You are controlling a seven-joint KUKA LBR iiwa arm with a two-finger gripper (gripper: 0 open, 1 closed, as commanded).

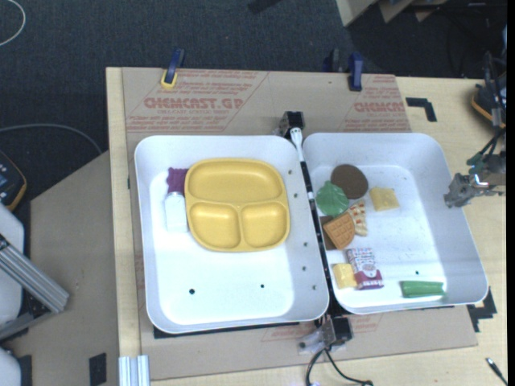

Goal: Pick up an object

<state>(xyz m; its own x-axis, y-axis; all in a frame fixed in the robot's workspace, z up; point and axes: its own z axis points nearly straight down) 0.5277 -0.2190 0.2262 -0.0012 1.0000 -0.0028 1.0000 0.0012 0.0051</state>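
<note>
The right bin holds several small objects. A brown round disc lies next to a green lump, with a pale yellow block to their right. Below them are an orange waffle-like piece, a red and white packet and a small yellow block. A green stick lies near the front rim. My gripper hangs at the far right, over the right bin's outer rim, apart from all of these objects, with nothing visibly in it.
The left bin carries a yellow divided plate, with a purple item and a white bottle at its left side. Clamps sit on the bench's back edge.
</note>
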